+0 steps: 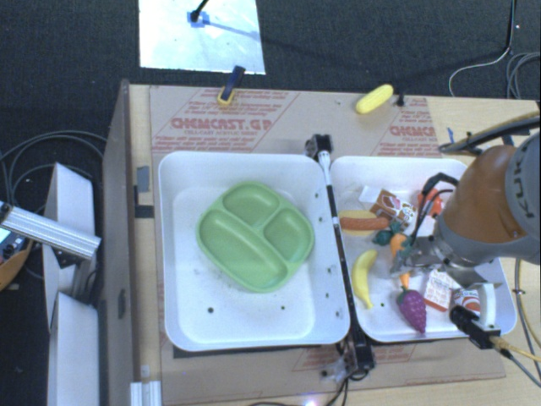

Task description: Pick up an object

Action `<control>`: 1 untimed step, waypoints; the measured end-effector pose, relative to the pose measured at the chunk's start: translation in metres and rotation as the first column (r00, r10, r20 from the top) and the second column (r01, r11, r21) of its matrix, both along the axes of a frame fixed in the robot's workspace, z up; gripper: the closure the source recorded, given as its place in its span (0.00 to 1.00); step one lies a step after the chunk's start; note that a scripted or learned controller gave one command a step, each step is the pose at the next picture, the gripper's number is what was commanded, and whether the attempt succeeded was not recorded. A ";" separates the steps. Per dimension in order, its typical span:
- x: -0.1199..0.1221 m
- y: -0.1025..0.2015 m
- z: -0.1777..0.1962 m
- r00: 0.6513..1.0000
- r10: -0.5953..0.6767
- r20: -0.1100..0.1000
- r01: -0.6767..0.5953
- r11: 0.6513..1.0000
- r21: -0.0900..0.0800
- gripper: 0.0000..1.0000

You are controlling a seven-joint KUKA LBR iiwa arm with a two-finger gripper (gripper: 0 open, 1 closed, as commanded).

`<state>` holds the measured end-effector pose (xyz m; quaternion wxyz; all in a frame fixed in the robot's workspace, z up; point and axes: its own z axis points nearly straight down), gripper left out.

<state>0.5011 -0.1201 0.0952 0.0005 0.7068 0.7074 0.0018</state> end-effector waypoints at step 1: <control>0.043 0.076 0.095 1.000 0.012 0.009 -0.012 1.000 0.000 1.00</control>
